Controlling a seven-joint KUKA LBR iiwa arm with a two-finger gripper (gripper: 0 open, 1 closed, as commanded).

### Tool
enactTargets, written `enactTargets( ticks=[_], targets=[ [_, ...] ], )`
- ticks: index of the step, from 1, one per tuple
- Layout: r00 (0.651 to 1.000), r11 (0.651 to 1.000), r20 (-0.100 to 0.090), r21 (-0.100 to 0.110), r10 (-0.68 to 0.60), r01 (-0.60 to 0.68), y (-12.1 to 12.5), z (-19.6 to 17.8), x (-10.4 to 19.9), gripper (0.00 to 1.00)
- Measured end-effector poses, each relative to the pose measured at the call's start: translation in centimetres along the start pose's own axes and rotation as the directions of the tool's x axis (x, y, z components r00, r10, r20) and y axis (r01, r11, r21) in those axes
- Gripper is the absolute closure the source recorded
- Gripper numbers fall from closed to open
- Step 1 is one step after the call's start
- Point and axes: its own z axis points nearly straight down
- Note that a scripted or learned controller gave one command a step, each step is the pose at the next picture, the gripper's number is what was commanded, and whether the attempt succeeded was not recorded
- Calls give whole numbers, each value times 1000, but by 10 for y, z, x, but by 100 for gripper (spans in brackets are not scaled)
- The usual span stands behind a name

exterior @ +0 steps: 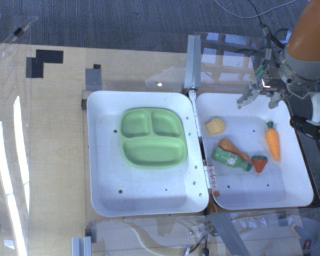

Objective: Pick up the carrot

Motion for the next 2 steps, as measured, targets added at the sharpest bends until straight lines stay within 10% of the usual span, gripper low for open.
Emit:
enactTargets(
  ticks=[1, 2],
  targets=[
    [999, 999, 2, -2, 37, -37, -49, 6, -86, 0],
    [998, 998, 1, 0, 56, -56, -18, 152, -99, 0]
  ],
)
